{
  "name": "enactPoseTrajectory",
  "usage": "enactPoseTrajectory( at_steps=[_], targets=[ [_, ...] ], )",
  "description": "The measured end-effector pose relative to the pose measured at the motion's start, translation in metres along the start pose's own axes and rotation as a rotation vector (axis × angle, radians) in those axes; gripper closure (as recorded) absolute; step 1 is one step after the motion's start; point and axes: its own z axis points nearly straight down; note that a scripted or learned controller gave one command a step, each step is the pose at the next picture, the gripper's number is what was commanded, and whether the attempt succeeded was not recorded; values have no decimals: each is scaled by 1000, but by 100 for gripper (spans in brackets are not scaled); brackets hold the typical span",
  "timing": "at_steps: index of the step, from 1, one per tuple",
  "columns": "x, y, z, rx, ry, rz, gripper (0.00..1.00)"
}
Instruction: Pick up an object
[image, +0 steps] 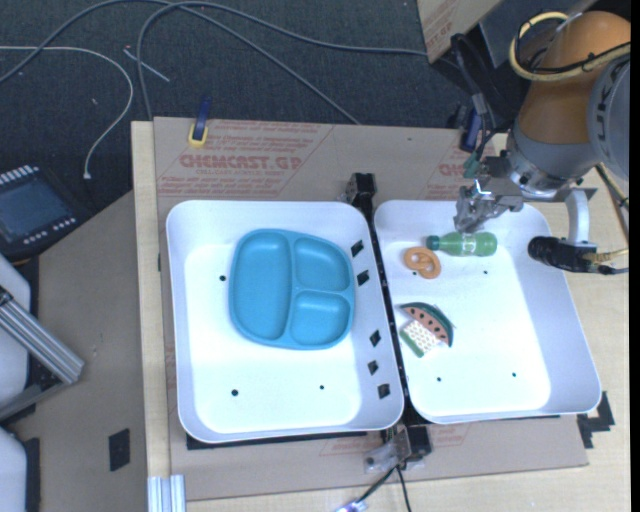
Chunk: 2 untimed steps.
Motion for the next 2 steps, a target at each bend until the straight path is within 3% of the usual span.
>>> enactPoseTrajectory(
  at_steps=[2],
  targets=[
    [120, 3, -1, 1, 0, -1, 100]
  ],
)
